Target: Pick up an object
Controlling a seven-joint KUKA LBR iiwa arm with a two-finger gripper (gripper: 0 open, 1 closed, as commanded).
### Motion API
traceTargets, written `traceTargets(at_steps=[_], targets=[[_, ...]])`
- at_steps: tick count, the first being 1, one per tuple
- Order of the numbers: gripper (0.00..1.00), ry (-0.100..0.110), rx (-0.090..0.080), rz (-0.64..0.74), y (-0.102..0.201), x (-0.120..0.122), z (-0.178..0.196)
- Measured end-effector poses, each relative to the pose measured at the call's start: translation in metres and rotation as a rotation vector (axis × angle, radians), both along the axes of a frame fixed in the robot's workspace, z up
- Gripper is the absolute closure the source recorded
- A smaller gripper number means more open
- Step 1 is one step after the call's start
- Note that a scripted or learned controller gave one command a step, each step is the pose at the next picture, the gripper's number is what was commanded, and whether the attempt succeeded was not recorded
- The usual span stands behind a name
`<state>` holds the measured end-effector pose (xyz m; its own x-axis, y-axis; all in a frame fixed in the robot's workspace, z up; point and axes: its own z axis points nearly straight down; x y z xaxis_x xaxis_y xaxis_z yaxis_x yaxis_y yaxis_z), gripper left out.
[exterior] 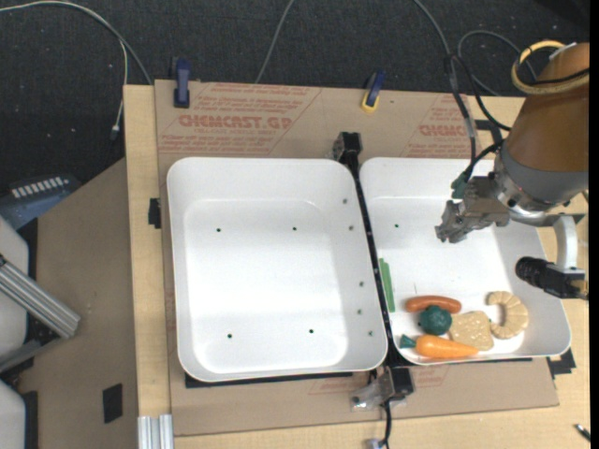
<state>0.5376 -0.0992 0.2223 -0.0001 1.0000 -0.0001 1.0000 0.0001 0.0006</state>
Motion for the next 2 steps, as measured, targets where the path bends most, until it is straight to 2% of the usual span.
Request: traceTargets(at_steps=[1, 2], targets=[[0.0, 0.001, 0.0, 0.002, 0.014, 0.025, -0.016], [0.0, -0.003, 0.0, 0.002, 0.03, 0.058, 0.015]])
